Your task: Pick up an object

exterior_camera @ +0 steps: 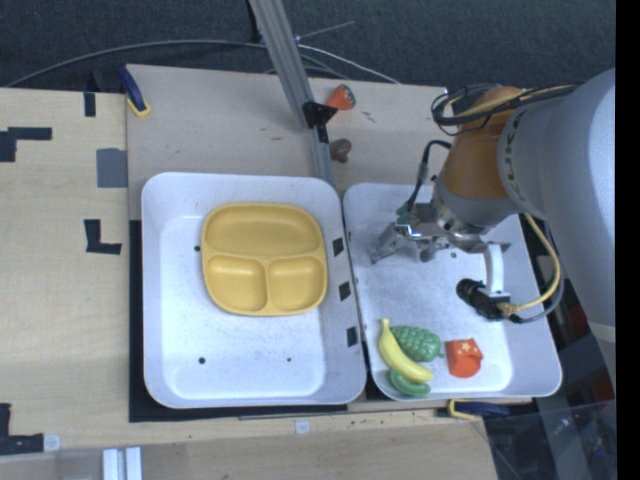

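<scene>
Where the gripper (pixel 400 250) hangs at the end of the grey arm (pixel 560 158), note that its two fingers stand spread apart and hold nothing. Bare white bin floor shows between and below them.

Take the yellow plate (pixel 265 258) as your reference for every position.

1. Gripper: you find it right of the yellow plate, about level with the plate's middle, over the right bin (pixel 530 368). It is near the plate, across the seam where the two bins meet.

2. Objects available for picking: all lie right of and below the yellow plate, in the bottom part of the right bin and well apart from the gripper.
   - The banana (pixel 400 353) is the closest of them to the plate. It lies at a slant, its upper end pointing up the bin.
   - The green bumpy toy (pixel 420 342) touches the banana on the side away from the plate.
   - A second green piece (pixel 410 386) lies at the banana's lower end, partly under it. You cannot tell what it is.
   - The red toy (pixel 463 358) sits farthest from the plate, just beside the green bumpy toy.

3. Yellow plate: it has three compartments and rests flat in the upper part of the left bin (pixel 160 368).

4. Bench (pixel 220 118): above the plate, an orange-red item (pixel 342 96) sits by the foot of a slanted metal pole (pixel 280 38).
</scene>
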`<control>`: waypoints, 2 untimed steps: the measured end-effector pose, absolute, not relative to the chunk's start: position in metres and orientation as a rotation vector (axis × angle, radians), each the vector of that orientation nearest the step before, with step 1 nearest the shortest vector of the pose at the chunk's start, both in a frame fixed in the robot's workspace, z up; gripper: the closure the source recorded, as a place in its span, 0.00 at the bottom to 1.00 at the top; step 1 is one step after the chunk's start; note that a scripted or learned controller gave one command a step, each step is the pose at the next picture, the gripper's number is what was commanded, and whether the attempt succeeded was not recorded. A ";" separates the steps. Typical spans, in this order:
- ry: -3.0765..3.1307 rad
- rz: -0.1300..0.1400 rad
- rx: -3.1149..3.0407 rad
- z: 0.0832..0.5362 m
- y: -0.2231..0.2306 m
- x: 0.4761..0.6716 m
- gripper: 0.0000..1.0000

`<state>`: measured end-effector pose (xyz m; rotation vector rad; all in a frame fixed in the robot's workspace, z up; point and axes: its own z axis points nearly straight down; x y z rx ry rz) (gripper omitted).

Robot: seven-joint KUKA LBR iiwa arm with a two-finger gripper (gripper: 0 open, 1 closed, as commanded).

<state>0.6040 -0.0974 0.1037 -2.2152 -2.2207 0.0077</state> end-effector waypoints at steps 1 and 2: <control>-2.224 0.002 -2.216 0.117 -0.097 0.605 1.00; -2.224 -0.003 -2.223 0.164 -0.104 0.601 1.00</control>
